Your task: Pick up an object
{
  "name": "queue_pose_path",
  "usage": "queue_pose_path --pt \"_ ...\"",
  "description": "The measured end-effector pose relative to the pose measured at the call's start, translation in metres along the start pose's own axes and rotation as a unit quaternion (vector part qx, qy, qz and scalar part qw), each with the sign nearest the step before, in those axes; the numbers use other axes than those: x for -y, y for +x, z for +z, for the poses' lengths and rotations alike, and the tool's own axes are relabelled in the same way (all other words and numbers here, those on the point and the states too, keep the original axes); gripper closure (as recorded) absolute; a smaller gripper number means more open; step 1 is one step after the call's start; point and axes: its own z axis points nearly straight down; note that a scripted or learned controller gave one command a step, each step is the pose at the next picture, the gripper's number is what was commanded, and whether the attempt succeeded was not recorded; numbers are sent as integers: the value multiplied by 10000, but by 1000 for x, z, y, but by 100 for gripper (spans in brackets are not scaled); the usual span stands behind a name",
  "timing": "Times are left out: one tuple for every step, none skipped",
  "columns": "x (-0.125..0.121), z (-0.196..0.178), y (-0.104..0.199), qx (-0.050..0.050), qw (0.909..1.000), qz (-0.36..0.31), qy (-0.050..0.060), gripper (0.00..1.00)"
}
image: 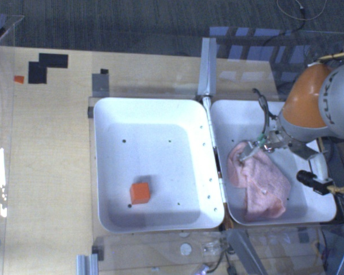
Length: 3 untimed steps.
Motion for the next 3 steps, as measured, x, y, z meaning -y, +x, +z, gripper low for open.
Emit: queue_pose_path --pt "-13 0 34 -5 9993 365 -13 0" --pt "57 -2 30 10 9998 185 -18 0" --pt "52 -15 29 42 9998 176 -81 100"
